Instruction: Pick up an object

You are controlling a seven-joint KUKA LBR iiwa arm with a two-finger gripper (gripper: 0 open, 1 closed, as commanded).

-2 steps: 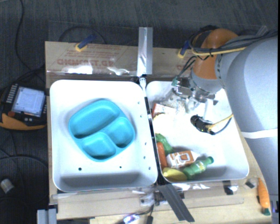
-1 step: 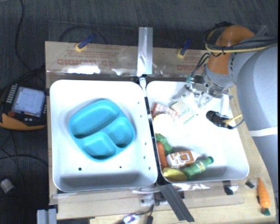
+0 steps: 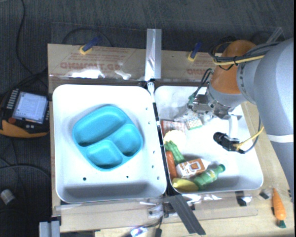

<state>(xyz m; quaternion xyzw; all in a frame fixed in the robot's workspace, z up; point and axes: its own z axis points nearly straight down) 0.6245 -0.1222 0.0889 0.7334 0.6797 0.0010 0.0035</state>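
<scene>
My gripper [image 3: 201, 105] hangs low over the back of the right bin [image 3: 246, 172], under the orange wrist band, just above a small white packet with a red and green label [image 3: 192, 124]. Along the bin's left and front sides lie a pale round item [image 3: 173, 137], a green vegetable [image 3: 173, 150], a carrot [image 3: 170, 165], an orange carton [image 3: 191, 167], a green bottle [image 3: 208, 176] and a yellow banana [image 3: 183, 184]. Nothing shows in the gripper's grasp.
The left bin [image 3: 64, 147] holds a blue divided tray [image 3: 107, 136]. A black cable connector [image 3: 224, 140] hangs from the arm over the right bin. A handheld pendant [image 3: 24, 110] lies on the floor at left. An orange tool [image 3: 278, 207] sits at the bench's right front corner.
</scene>
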